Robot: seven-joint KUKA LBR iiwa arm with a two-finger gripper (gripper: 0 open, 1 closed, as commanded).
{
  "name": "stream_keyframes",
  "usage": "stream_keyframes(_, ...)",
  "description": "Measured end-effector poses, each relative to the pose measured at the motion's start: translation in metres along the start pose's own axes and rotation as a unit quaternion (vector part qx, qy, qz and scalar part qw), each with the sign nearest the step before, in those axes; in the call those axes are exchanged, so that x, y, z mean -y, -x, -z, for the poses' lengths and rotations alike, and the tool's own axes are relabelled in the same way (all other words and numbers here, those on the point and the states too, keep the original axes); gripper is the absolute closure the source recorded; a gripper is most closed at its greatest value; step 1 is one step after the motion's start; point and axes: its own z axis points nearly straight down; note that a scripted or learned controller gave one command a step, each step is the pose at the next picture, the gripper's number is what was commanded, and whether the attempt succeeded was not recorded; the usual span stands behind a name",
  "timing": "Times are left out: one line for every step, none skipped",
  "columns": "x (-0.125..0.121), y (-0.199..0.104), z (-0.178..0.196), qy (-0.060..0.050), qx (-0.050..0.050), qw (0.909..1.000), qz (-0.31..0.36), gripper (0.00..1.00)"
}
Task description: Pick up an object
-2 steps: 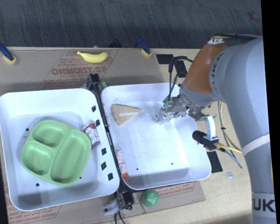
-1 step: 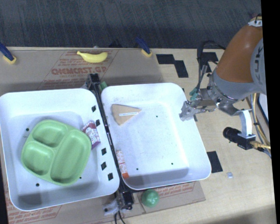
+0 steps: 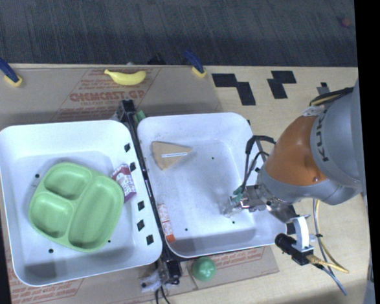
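Observation:
My gripper [image 3: 236, 203] is down inside the right bin [image 3: 194, 125], near its right wall and close to the floor. No object shows between it and the bin floor. A tan wedge-shaped piece [image 3: 169, 154] lies at the bin's back left, well apart from the gripper. A small orange and white item [image 3: 164, 224] rests against the right bin's left wall near the front. The grey arm with its orange band [image 3: 294, 163] hangs over the bin's right rim.
The left bin [image 3: 20, 137] holds a green divided plate [image 3: 75, 205] and a small dark red packet [image 3: 123, 180]. A yellow banana [image 3: 125, 75] lies on the cardboard behind the bins. A green ball [image 3: 203, 269] sits in front of the right bin.

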Motion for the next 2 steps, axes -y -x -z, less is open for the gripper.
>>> stream_keyframes(0.000, 0.005, 0.051, 0.001, 0.001, 1.0000, -0.001, 1.00)
stream_keyframes(0.000, 0.004, 0.000, 0.000, 0.000, 1.0000, 0.000, 1.00)
